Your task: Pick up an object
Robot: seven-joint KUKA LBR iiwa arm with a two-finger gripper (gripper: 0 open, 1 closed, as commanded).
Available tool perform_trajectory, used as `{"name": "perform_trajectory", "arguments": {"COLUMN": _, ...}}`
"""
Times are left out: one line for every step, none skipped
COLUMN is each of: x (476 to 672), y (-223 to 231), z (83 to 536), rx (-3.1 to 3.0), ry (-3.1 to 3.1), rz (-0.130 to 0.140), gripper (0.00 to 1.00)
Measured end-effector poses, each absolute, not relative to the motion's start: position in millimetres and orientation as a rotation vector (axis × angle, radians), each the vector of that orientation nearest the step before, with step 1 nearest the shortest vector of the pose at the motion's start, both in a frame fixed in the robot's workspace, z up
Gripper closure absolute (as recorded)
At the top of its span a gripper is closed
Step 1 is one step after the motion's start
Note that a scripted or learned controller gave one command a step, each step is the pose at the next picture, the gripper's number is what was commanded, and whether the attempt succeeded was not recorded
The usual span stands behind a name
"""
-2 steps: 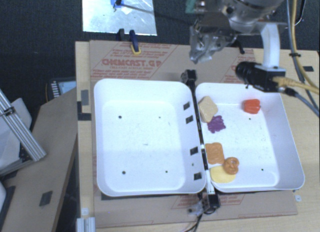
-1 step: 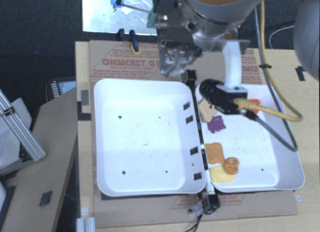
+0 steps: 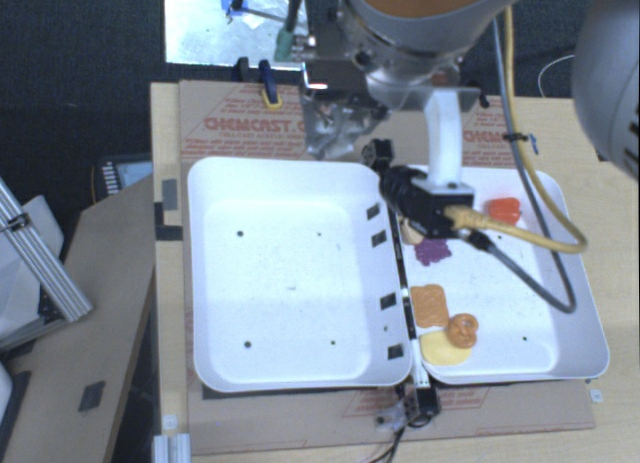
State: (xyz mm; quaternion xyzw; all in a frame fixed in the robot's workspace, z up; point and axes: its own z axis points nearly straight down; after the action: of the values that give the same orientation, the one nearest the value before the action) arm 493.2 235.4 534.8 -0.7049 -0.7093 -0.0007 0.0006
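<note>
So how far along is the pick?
Nothing looks done yet: the purple piece, red-orange piece, tan slice, round brown piece and yellow disc all lie in the right bin. In hand: the gripper hangs near the far rim of the left bin, too blurred to read. Left: descend, grasp, lift.

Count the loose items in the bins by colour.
Bright orange piece: 1
Purple piece: 1
Tan-orange pieces: 2
Yellow piece: 1
Total: 5, all in the right bin.
</note>
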Motion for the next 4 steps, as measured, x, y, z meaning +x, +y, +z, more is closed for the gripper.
{"name": "perform_trajectory", "arguments": {"x": 493.7, "y": 234, "z": 535, "rx": -2.216, "ry": -2.226, "rz": -0.002, "gripper": 0.0}}
{"name": "perform_trajectory", "arguments": {"x": 554.4, "y": 173, "z": 534, "rx": -2.231, "ry": -2.217, "rz": -0.001, "gripper": 0.0}}
{"name": "perform_trajectory", "arguments": {"x": 552.3, "y": 177, "z": 547, "rx": -2.218, "ry": -2.228, "rz": -0.007, "gripper": 1.0}}
{"name": "perform_trajectory", "arguments": {"x": 508.1, "y": 239, "z": 534, "rx": -2.207, "ry": -2.232, "rz": -0.001, "gripper": 1.0}}
